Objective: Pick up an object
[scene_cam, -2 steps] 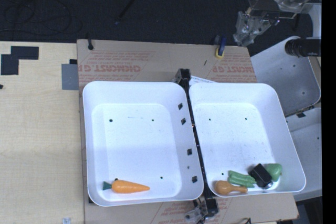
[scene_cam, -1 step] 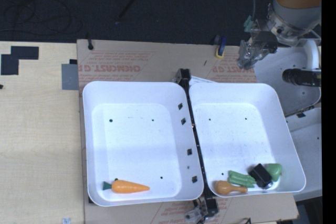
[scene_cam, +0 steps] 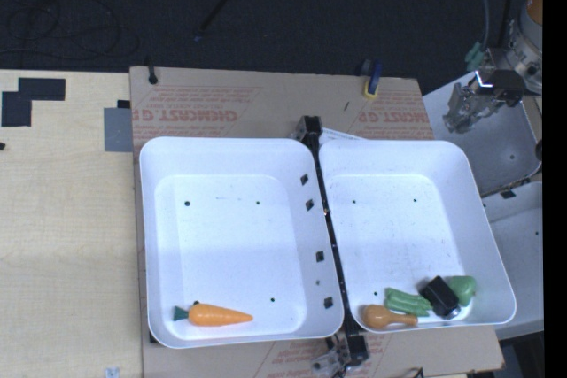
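Looking down, you've got two white bins side by side on a cardboard sheet (scene_cam: 266, 97). The left bin (scene_cam: 159, 190) holds one carrot (scene_cam: 217, 315), lying flat near the front wall toward the front-left corner; the rest of that floor is bare, so lots of room around it. The right bin (scene_cam: 478, 217) has its things bunched in the front-right corner: a tan pear-like piece (scene_cam: 387, 317), a green pod-like piece (scene_cam: 408, 302), a black block (scene_cam: 440, 296) and a green lump (scene_cam: 463, 287) partly behind the block. They touch or overlap and sit tight to the front wall, so little room there. The back and middle of that bin are open.

Printing on the cardboard reads upside down and I can't make it out for sure.

The gripper (scene_cam: 467, 106) hangs outside the bins, off the right bin's back-right corner, w/ the arm cut off by the frame edge. Can't tell its state; too small and cluttered.
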Available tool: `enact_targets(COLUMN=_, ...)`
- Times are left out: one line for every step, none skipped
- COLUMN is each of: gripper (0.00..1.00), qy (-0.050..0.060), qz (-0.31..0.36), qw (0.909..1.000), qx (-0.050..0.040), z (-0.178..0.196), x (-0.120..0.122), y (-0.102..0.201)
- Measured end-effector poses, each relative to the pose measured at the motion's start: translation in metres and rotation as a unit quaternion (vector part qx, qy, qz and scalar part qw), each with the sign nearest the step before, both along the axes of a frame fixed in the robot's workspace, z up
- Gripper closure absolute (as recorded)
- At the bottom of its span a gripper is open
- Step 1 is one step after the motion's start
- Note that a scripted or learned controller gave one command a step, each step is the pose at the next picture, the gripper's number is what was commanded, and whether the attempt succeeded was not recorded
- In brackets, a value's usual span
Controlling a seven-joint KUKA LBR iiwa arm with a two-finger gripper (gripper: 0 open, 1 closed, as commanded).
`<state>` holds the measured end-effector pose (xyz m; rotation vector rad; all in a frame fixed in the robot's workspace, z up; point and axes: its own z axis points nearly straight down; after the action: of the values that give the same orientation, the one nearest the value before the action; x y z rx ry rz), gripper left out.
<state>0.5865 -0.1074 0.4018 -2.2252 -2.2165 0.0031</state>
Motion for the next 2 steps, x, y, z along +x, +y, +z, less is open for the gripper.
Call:
enact_targets(gripper=1.00, qy=0.002, qz=0.000, qw=1.0000, qx=-0.0001, z=-0.027, x=-0.016, y=-0.049)
enact_targets(gripper=1.00, qy=0.001, qz=0.000, qw=1.0000, qx=0.0000, z=-0.035, x=-0.037, y=-0.093)
